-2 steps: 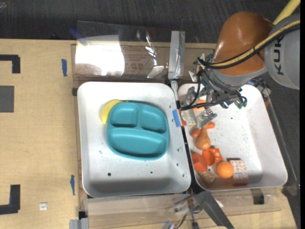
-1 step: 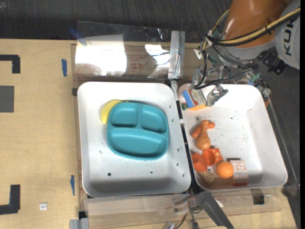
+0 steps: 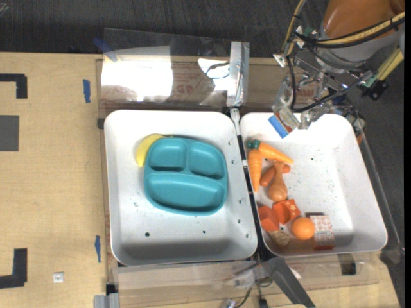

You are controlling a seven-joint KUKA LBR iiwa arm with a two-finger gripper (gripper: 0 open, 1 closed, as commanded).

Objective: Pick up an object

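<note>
The right bin (image 3: 334, 172) holds a heap of toy food along its left side: an orange carrot (image 3: 273, 151), a second carrot (image 3: 255, 167), a brownish pear-shaped piece (image 3: 277, 186), red-orange blocks (image 3: 276, 213), an orange ball (image 3: 302, 228) and a small white and red box (image 3: 322, 227). My gripper (image 3: 294, 113) hangs over the far left corner of this bin, above and behind the carrots, tangled in cables. A small blue piece (image 3: 278, 126) shows just below it. Nothing can be seen held.
The left bin (image 3: 122, 191) carries a teal divided plate (image 3: 186, 175) with a yellow item (image 3: 144, 147) poking out at its upper left. A clear plastic sheet (image 3: 167, 76) stands behind the bins. The divider between the bins (image 3: 243, 172) runs beside the carrots.
</note>
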